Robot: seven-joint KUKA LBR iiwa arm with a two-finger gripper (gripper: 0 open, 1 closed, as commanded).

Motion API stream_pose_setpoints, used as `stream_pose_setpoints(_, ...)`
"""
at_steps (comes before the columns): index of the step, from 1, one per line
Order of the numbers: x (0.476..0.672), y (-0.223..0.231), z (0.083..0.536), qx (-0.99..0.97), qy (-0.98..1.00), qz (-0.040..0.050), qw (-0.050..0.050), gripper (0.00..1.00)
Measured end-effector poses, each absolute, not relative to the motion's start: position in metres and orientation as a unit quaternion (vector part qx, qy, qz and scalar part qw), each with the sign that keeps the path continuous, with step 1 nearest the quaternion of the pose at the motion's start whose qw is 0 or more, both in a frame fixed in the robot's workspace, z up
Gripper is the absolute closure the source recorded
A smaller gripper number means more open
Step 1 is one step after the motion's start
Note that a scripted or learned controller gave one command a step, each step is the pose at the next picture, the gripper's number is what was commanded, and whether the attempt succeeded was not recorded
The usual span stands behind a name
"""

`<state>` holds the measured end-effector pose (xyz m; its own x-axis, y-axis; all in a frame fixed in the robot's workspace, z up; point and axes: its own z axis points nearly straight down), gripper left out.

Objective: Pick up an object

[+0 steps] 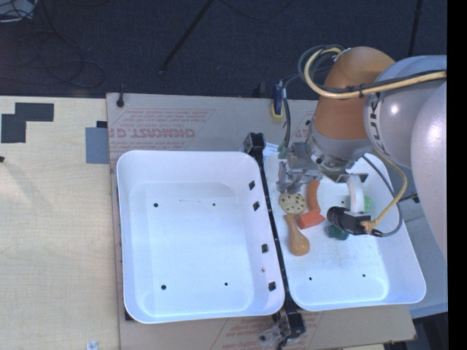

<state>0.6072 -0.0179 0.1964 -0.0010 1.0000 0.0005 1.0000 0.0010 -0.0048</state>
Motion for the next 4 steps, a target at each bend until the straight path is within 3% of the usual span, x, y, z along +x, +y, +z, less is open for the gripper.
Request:
stream_pose_setpoints(1,0.557,-0.063,0.269,-0.709,-0.706,-0.0001,-0.001,1.00)
stream_pose_setpoints(3,0.536,0.047,0.472,-0.704,-0.710,-0.0039,-0.002,1.00)
stream_pose_setpoints(4,0.533,0.130,0.542,-0.704,-0.710,-0.0021,-0.001,1.00)
